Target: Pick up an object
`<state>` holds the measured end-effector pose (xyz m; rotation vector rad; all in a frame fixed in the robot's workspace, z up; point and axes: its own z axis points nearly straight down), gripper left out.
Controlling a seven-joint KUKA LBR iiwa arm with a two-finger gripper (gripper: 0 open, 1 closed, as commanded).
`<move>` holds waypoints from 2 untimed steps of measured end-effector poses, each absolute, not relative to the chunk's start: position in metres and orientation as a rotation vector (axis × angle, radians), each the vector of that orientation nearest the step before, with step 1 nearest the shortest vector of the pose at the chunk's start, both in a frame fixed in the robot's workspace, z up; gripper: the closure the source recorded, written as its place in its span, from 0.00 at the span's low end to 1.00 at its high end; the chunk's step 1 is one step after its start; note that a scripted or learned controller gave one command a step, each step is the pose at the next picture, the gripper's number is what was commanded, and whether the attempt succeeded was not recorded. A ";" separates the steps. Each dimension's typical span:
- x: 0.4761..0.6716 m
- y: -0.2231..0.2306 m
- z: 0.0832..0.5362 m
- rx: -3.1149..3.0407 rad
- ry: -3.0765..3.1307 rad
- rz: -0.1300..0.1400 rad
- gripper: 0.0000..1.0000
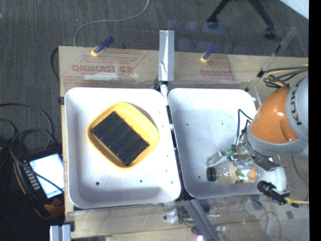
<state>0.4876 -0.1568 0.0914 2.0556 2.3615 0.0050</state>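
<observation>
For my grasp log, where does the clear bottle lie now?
The clear bottle lies on its side in the right bin, near that bin's front right corner, directly under the arm's wrist; the yellow dish sits in the left bin.

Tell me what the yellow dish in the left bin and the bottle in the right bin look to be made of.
The yellow dish looks like moulded plastic with a smooth, slightly glossy rim; the dark ribbed slab in it seems matte, perhaps rubber or foam. The bottle, lying on its side, looks like clear plastic or glass: see-through body, dark cap, printed label. Both bins appear to be smooth white plastic.
</observation>
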 end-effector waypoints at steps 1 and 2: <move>0.490 -0.132 0.092 2.174 2.239 0.011 0.00; 0.486 -0.191 0.094 2.287 2.143 0.003 0.00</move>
